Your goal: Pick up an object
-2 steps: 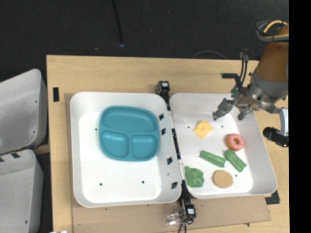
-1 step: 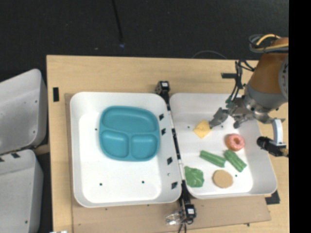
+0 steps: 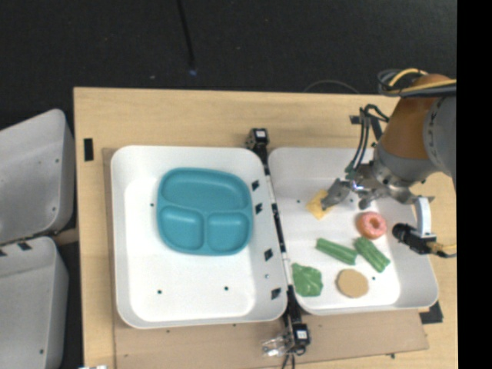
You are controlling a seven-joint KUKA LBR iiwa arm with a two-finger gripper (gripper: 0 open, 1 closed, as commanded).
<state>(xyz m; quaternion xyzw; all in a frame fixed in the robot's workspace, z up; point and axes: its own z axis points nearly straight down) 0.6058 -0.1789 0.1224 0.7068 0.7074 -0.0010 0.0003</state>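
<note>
Yellow piece [image 3: 318, 205] near your right bin's [image 3: 407, 287] far-left corner lies unlifted, gripper [image 3: 336, 197] low beside it; its state can't be told, so the pick remains.

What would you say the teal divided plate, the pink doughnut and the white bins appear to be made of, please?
Teal divided plate: likely moulded plastic, matte, with an even colour and soft rounded compartment edges.
Pink doughnut: probably toy plastic or rubber; its uniform bright colour looks artificial, though it is too small to be sure.
White bins: seemingly plastic, smooth and slightly glossy, with rounded moulded corners.
</note>
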